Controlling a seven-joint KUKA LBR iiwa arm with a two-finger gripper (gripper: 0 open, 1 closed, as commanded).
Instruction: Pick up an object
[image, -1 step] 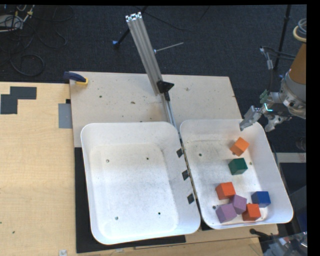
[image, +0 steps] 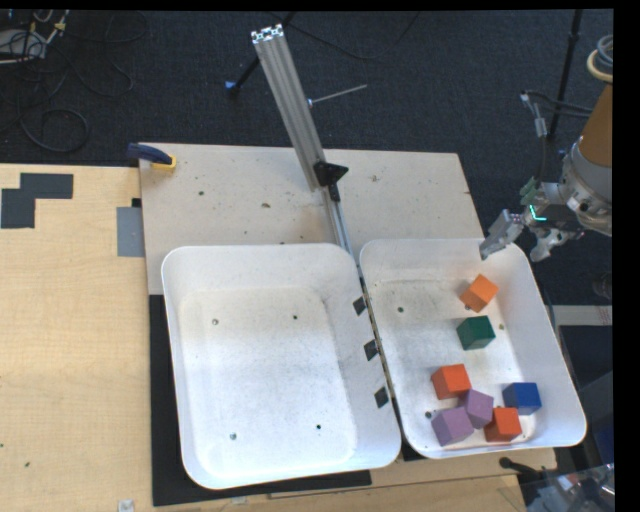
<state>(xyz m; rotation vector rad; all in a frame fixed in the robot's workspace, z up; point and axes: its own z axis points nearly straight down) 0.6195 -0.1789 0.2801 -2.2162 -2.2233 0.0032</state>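
Observation:
The right bin (image: 420, 320) holds several small blocks. An orange block (image: 480, 292) lies near its far right corner, with a dark green block (image: 476, 332) just in front of it. Toward the near edge sit a red-orange block (image: 451, 381), two purple blocks (image: 479, 407) (image: 452, 425), a blue block (image: 522, 397) and another orange block (image: 504, 424). My gripper (image: 521, 240) hangs above the bin's far right corner, up and to the right of the orange block. Its fingers are spread open with nothing between them.
The left bin (image: 262, 360) sits beside the right one, joined by black clips (image: 369, 348). A slanted aluminium bar (image: 295, 110) rises behind the bins. A blue and yellow clamp (image: 152, 156) lies at the bench's far left corner.

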